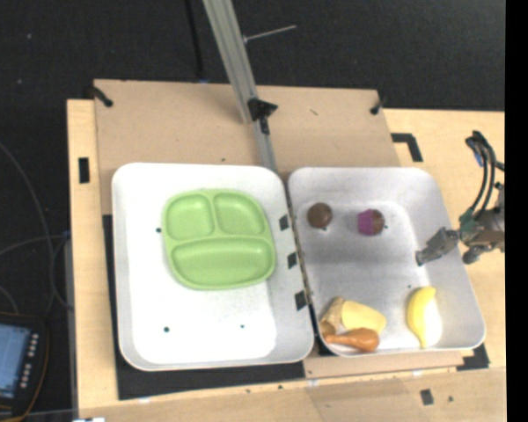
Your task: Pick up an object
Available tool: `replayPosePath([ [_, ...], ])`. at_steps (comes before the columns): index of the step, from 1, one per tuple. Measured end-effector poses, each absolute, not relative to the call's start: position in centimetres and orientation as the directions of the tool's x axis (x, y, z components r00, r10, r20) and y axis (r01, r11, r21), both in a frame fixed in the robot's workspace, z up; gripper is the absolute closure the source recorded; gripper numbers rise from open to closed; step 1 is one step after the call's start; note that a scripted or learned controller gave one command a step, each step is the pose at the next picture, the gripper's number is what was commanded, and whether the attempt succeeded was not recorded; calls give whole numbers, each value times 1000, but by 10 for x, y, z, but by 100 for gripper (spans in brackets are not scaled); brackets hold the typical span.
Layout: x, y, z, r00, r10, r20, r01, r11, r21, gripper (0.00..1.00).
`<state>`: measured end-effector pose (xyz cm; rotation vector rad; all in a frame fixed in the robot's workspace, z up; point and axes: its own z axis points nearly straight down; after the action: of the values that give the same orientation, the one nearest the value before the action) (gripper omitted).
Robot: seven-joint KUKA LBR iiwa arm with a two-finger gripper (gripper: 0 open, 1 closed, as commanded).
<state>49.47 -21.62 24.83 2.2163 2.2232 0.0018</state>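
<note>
The right bin holds several small objects. A brown ball and a purple round piece lie near its far side. A yellow banana lies near the front right corner. A pale yellow piece with an orange carrot against it sits at the front edge. My gripper hangs over the bin's right rim, above and behind the banana. It is open, with nothing between its fingers.
The left bin bears a green divided plate. A slanted metal rail rises from behind the bins. Cables hang by the wrist at the right.
</note>
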Motion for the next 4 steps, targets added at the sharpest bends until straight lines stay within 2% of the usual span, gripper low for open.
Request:
replayPosePath([
  [1,495,-216,248,-2,1000,0,1000,2,3,0],
  [4,501,-207,102,1,1000,0,1000,-1,-4,0],
])
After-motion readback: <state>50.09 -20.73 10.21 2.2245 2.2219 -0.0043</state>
